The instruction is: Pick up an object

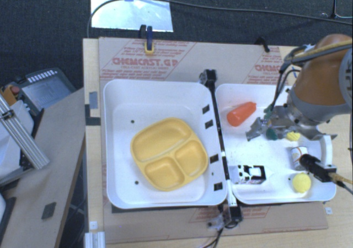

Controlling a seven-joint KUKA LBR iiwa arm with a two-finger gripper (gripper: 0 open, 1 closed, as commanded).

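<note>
My gripper (257, 130) hangs low over the middle of the right bin (240, 150), reached in from the right. An orange tapered object (241, 114) lies just up and left of it, apart from it. A small teal thing (272, 131) sits right beside the gripper; whether it is held is unclear. A black-and-white patterned block (252, 173) lies at the bin's front left. A yellow ball (301, 183) rests at the front right, with a small pale can (297, 156) behind it. A yellow scrap (293, 136) peeks out under the wrist.
The left bin (118, 131) holds a yellow three-part plate (168, 154). A black divider (216, 131) runs between the two bins. Cardboard lies under both bins, and a grey side table stands at the far left.
</note>
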